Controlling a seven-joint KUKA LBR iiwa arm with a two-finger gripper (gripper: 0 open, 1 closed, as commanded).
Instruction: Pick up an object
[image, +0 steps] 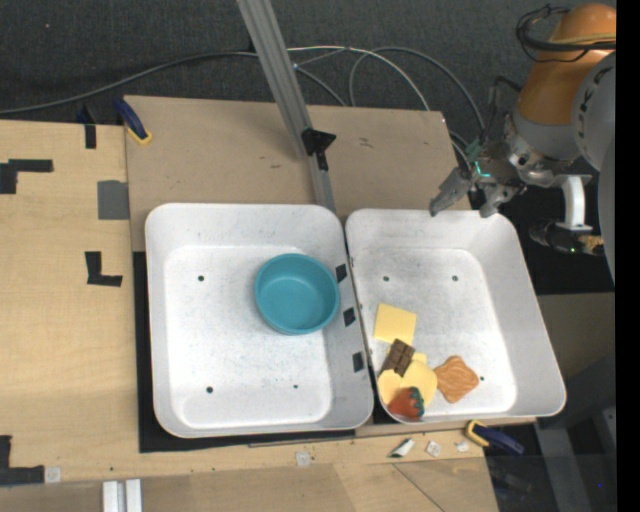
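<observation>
I see the gripper (466, 196) with fingers spread, holding nothing, above the right bin's (500, 240) far rim; the yellow block (394, 323) lies well apart, with bare floor between.

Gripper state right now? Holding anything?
Gripper: fingers spread open, nothing between them, above the right bin's far rim.
</observation>
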